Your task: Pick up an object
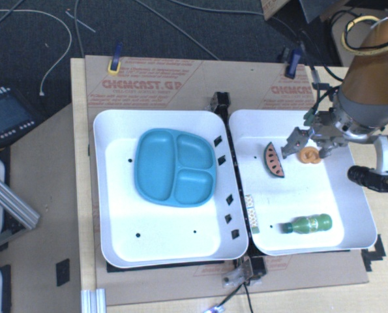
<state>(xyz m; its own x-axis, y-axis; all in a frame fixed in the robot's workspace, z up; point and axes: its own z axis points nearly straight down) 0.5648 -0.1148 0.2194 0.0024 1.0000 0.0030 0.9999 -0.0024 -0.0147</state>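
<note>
While the arm reaches in over the right bin point(357, 204), its gripper point(309, 145) hangs above that bin's far half, fingers point(293, 147) spread apart and closed on nothing. A small orange object point(309, 155) lies just beneath and between them, near the bin's far right corner. A watermelon slice point(274, 160) sits just beside it toward the bin's left edge, and a green bottle point(308, 225) lies on its side near the near edge. A blue divided plate point(175, 167) rests in the left bin point(119, 237).
</note>
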